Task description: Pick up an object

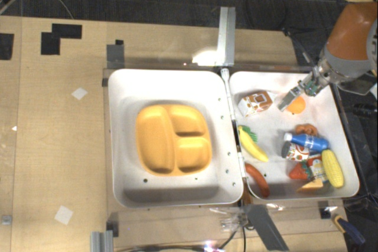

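The orange object [297,105] looked the likeliest target: small, rounded, sitting near the far edge of the right bin [342,121], twd its far-right corner. It read as a plastic toy fruit, so prob. light, stiff and a bit slick; I'd say take it across its widest part, from above, since a round shell could squirt out of an off-centre pinch. The gripper [287,101] hung just beside it on the left, touching or nearly so; couldn't tell which. From where I stood the fingers were too small and blurred to say if wide or narrow, and nothing showed betw. them. Arm [348,38] came in over the bin's far-right corner. Just left of the gripper lay a brown-and-white packet [256,102]. Nearer the front edge: banana [254,147], blue bottle [307,142], corn cob [333,167], sausage [257,179], all apart from the target. Left bin [124,127] held a yellow divided tray [173,138], on the worktop [53,144].
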Robot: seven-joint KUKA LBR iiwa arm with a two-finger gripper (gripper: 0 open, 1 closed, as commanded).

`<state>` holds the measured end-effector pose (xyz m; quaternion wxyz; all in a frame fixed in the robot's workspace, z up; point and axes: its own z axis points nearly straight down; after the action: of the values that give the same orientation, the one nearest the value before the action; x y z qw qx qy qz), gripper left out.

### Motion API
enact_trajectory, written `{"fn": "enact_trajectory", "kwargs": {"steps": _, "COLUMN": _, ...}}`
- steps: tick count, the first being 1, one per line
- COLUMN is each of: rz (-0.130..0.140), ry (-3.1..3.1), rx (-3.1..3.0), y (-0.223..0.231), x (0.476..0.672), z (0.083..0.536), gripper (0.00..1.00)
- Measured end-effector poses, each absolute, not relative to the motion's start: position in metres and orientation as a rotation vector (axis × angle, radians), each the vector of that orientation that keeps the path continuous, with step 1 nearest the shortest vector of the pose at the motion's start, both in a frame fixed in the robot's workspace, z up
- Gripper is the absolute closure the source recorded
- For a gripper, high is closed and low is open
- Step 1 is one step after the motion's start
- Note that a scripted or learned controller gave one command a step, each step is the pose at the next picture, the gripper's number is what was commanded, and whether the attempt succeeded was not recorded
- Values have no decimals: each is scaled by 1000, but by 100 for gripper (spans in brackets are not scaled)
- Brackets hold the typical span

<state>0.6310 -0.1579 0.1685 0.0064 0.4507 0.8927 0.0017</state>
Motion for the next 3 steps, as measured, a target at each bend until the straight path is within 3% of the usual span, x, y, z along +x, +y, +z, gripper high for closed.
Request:
{"fn": "enact_trajectory", "kwargs": {"steps": 1, "rz": 2, "ry": 2862, "rx": 1268, "y": -96, "x": 639, "z": 96, "gripper": 0}}
{"fn": "enact_trajectory", "kwargs": {"steps": 2, "rz": -4, "ry": 3047, "rx": 794, "y": -113, "x": 662, "z": 89, "gripper": 0}}
{"fn": "enact_trajectory", "kwargs": {"steps": 3, "rz": -4, "ry": 3027, "rx": 784, "y": -114, "x": 666, "z": 103, "gripper": 100}}
